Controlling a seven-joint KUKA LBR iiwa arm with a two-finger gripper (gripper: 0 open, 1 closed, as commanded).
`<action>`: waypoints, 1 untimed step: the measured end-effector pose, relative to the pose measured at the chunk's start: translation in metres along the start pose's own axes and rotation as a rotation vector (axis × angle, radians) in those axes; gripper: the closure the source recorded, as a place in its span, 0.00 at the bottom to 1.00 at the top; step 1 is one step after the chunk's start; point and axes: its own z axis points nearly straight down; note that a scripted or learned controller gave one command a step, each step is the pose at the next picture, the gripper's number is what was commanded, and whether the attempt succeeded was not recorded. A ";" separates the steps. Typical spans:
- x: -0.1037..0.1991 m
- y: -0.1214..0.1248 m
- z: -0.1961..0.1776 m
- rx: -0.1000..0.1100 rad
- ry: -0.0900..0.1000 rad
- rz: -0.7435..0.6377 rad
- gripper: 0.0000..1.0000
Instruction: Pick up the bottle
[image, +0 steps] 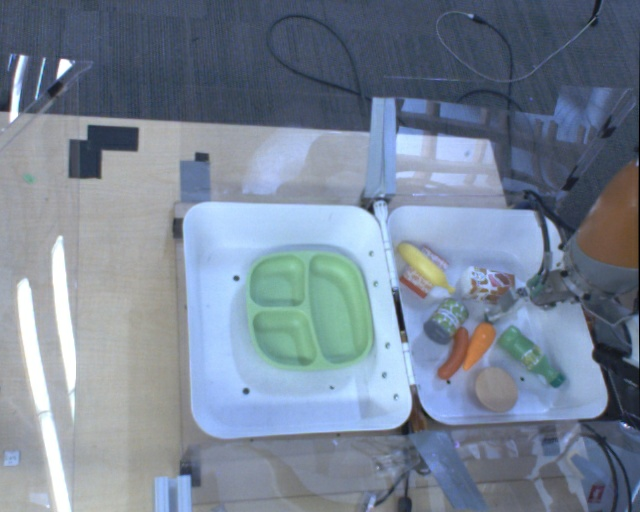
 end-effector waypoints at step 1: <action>0.009 -0.051 0.016 0.008 0.004 0.000 0.00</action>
